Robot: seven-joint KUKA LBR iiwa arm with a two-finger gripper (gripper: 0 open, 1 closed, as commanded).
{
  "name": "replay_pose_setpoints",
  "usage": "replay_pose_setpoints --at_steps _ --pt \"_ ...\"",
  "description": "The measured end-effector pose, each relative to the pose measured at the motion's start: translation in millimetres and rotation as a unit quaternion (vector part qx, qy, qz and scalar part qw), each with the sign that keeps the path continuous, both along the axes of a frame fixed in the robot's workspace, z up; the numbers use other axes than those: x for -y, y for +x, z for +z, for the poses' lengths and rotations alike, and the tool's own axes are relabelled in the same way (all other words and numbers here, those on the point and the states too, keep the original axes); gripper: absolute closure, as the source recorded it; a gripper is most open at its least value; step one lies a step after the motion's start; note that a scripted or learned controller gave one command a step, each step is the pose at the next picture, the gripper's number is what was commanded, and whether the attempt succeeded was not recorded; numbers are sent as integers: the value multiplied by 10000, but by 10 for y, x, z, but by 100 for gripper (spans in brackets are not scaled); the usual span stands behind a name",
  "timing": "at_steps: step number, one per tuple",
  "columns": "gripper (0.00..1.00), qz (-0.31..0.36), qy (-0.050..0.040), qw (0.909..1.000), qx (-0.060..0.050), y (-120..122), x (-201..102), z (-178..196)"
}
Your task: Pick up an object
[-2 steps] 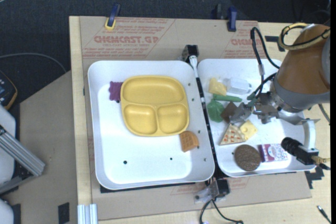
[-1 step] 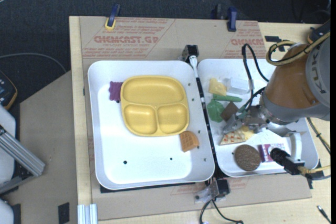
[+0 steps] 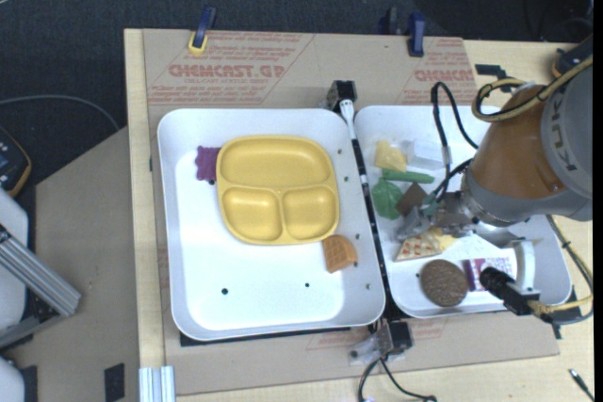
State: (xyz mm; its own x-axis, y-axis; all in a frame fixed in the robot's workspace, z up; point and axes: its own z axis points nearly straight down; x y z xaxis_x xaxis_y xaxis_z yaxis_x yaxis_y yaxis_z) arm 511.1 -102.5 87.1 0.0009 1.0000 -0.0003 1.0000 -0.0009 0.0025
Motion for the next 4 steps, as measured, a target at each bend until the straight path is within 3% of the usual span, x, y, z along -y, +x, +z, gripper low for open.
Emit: replay_pose_setpoints --at_steps 1,3,4 --pt "100 -2 -3 10000 19 7 -3 105" --pt "100 7 -9 10000 16 8 70 1127" --pt "100 9 -7 10000 13 19 71 1394"
